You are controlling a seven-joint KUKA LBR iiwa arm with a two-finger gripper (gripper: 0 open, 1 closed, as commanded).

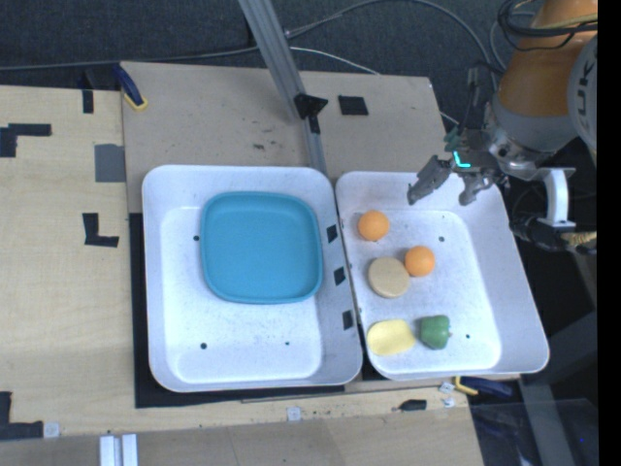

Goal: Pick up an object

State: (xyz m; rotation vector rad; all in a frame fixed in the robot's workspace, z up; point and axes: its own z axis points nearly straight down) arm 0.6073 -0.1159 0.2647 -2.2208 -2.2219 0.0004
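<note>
So the gripper [447, 191] hovered over the far edge of the right bin [505, 289], fingers spread wide with nothing between them. Down in that bin sat two orange balls [373, 225], a beige disc [389, 278], a yellow piece [390, 337] and a green one [435, 331]. The left bin [175, 289] held a blue plate [261, 247].

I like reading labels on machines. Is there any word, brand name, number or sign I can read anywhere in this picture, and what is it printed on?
"U", perhaps "K" after it: dark letters on the pale arm casing at the right edge, cut off by the frame; the rest cannot be read.
No other text: none readable on the blue plate, the two white bins, the food items or the pincer.
The black tape patches on the bench carry no writing.
</note>
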